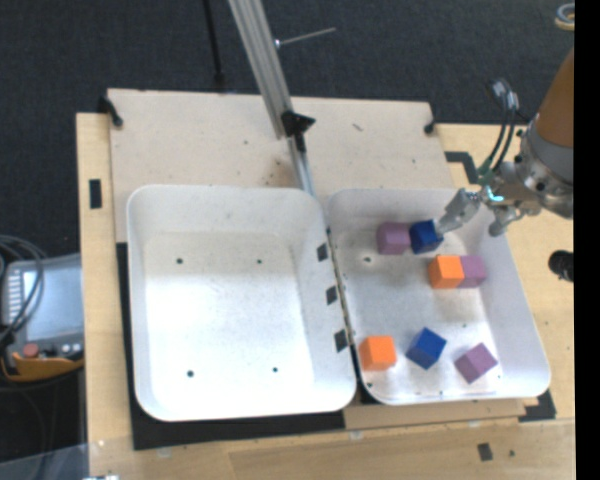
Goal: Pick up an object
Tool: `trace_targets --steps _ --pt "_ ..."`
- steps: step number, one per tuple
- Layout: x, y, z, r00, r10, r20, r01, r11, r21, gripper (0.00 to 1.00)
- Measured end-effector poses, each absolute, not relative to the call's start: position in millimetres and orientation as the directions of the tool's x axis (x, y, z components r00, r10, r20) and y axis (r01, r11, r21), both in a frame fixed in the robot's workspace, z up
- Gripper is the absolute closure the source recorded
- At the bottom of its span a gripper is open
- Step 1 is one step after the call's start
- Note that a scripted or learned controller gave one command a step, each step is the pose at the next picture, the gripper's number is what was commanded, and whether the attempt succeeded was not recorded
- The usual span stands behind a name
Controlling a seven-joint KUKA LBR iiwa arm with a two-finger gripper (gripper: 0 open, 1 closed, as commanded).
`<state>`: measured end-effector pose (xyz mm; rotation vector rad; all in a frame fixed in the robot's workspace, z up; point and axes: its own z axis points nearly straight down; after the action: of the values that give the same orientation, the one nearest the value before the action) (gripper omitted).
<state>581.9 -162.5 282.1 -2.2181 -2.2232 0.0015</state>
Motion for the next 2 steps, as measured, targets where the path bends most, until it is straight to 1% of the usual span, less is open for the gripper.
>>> trace_targets --steps 1,2 --pt "582.4 -162 283 -0.002 1.0 0.0 1.0 0.002 0.001 0.0" --pt "579.5 -157 239 0.001 1.0 -0.001 1.0 -0.001 -0.003 0.0"
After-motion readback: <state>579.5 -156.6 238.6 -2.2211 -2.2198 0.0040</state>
